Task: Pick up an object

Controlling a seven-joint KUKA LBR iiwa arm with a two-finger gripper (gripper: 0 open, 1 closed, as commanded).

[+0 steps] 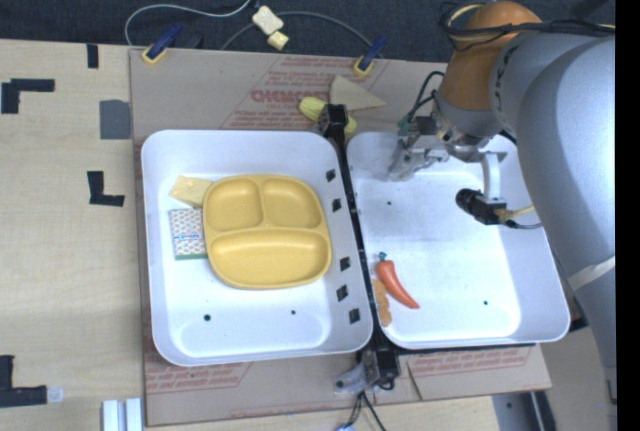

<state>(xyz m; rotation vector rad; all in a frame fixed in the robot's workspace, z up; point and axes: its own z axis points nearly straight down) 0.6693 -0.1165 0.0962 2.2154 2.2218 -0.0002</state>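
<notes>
A small orange carrot-shaped object (396,283) lies in the right bin (500,319), close to its left wall and near the front. My gripper (410,160) hangs over the back left part of the same bin, well behind the carrot, with the grey arm and its orange band (480,79) rising to the right. In the left bin (250,329) sits a yellow divided plate (266,229), with a pale yellow piece (188,189) and a small patterned packet (186,233) at its left side.
A black divider with clips (345,219) runs between the two bins. A yellow clamp (322,109) and cardboard scrap lie behind them. Cables and blue clips sit at the bench's back edge. The arm's bulky grey body (580,159) covers the right bin's right side.
</notes>
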